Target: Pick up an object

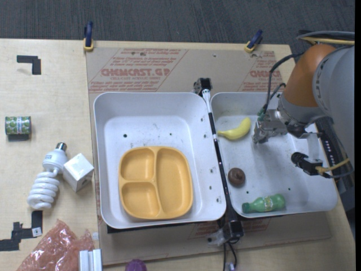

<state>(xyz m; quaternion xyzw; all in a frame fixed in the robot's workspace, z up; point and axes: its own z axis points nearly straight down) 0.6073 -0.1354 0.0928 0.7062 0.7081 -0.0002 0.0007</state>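
The right bin (316,203) holds a yellow banana (236,130) near its back left, a small brown round object (236,176) by its left wall, and a green bottle (264,203) lying on its side at the front. My gripper (260,135) hangs over the back of this bin, just right of the banana's tip and above the bin floor. I see nothing between its fingers. A yellow divided plate (156,182) lies in the left bin (113,117).
Left of the bins on the bench lie a white spiral light bulb (47,178), a small white box (78,171), a green can (18,126) and a pink mesh bag (53,247). The arm (316,86) covers the right bin's back right corner.
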